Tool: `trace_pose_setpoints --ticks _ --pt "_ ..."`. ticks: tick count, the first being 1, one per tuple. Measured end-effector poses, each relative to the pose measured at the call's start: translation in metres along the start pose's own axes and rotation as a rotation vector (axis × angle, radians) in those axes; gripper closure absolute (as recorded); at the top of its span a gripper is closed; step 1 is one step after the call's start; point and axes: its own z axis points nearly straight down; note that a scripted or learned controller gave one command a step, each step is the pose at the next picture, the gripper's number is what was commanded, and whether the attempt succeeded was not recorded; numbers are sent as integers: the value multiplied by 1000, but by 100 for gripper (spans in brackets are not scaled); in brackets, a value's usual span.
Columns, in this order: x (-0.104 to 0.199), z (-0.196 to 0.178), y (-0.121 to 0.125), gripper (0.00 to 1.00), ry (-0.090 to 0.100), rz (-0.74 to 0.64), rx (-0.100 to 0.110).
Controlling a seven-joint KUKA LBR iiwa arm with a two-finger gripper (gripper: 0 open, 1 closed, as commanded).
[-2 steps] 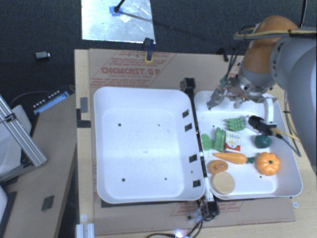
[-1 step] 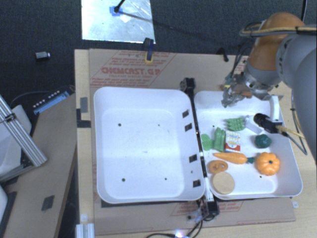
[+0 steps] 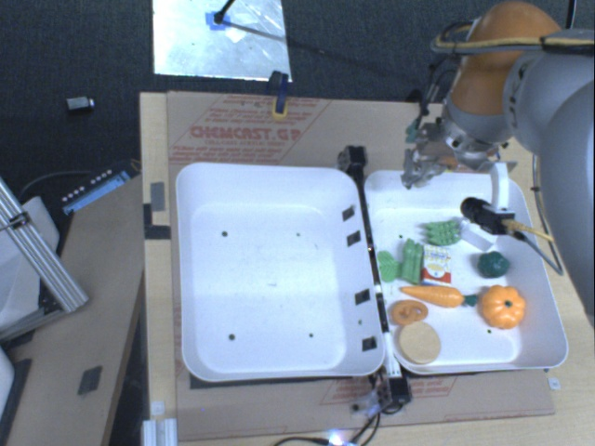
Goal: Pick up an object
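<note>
My gripper [image 3: 418, 174] hangs over the far left corner of the right bin [image 3: 539, 342], well above the floor, with nothing visible between its fingers. The toys lie nearer the front of that bin: a green leafy piece [image 3: 442, 231], a green pod [image 3: 410, 257] beside a smaller green piece [image 3: 388, 267], a small red and white carton [image 3: 436, 265], an orange carrot [image 3: 433, 295], an orange pumpkin [image 3: 502, 307], a dark green ball [image 3: 493, 265], an orange ring slice [image 3: 409, 312] and a tan round disc [image 3: 419, 344].
The left bin [image 3: 270, 268] is bare white. A black divider strip [image 3: 364, 249] with clips runs between the bins. Both bins rest on a cardboard sheet [image 3: 242, 128]. The arm's grey body [image 3: 558, 91] looms over the right bin's far right side.
</note>
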Motion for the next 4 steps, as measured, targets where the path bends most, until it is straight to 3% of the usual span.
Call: trace_pose_setpoints --ticks 1,2,3,4 --pt "68 -212 -9 100 1 -4 -17" --pt "31 -288 1 100 -3 8 -8" --pt "-54 -288 -1 100 -5 13 0" --pt "-88 -353 -1 100 -5 8 -5"
